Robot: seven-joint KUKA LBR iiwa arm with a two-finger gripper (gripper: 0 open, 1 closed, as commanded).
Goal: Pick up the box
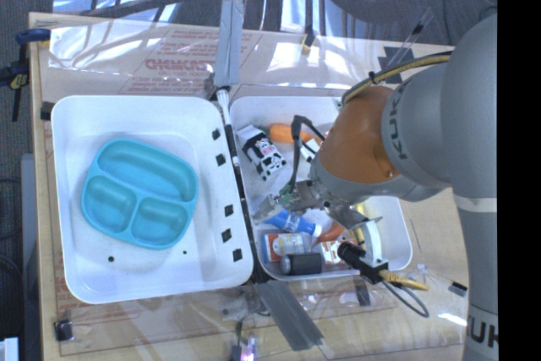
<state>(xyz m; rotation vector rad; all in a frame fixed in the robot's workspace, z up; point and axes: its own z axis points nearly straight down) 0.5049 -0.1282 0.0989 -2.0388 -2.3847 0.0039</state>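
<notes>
A small red box with a pale label (284, 245) lies flat near the front edge of the right bin (397, 245). My gripper (294, 198) hangs low over the middle of that bin, just behind the box and mostly hidden beneath the orange wrist band (359, 150). The box sits on the bin floor, apart from the gripper. A blue-capped item (297, 222) lies between the gripper and the box.
A black cylinder (303, 265) lies in front of the box. A cow-patterned object (265, 156) and an orange item (281, 134) sit at the back of the right bin. A blue divided plate (139, 193) rests in the left bin (68, 131). Yellow cable (404, 281) trails at the front right.
</notes>
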